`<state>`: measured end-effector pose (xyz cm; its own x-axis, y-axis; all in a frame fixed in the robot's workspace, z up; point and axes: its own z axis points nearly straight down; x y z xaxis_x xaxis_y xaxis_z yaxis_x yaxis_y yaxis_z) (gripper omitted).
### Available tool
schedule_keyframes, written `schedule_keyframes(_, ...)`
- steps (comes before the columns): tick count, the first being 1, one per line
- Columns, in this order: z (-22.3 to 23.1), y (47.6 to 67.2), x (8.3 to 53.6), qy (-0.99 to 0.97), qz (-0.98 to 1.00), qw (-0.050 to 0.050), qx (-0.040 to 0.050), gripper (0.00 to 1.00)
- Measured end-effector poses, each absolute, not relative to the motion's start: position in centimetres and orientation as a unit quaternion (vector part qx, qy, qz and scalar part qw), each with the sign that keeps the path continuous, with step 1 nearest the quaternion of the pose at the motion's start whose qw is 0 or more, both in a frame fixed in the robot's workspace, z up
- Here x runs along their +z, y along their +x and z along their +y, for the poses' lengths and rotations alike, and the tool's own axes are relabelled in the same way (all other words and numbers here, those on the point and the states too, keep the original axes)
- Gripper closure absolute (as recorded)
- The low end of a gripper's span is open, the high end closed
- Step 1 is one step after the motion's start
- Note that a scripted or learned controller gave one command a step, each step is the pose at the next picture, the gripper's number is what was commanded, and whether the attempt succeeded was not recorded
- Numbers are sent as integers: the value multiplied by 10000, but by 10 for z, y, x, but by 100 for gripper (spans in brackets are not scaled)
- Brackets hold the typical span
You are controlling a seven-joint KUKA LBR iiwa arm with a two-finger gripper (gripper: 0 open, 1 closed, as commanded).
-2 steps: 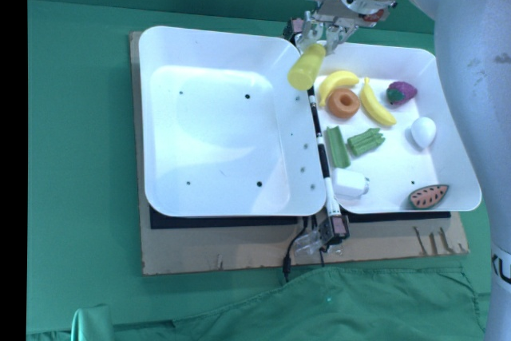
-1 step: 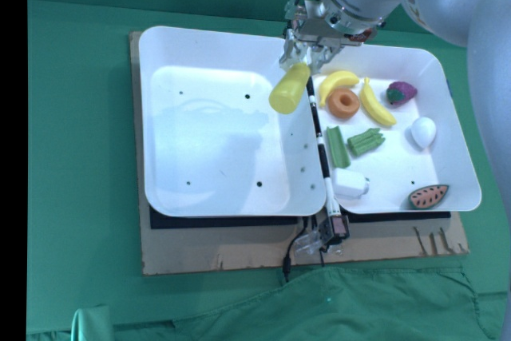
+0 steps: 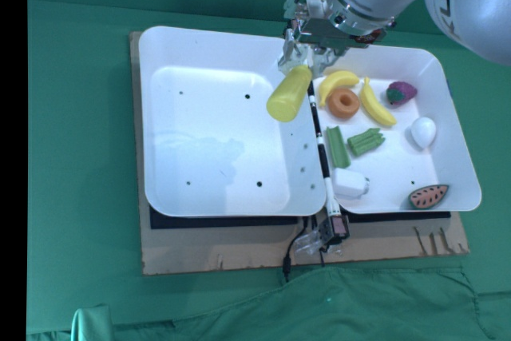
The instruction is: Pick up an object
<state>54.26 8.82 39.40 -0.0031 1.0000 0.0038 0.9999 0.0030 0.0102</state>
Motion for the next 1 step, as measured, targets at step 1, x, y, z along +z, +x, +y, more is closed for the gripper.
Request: schedule_keyframes(1, 92, 527, 350, 7082, 7060, -7, -6, 100)
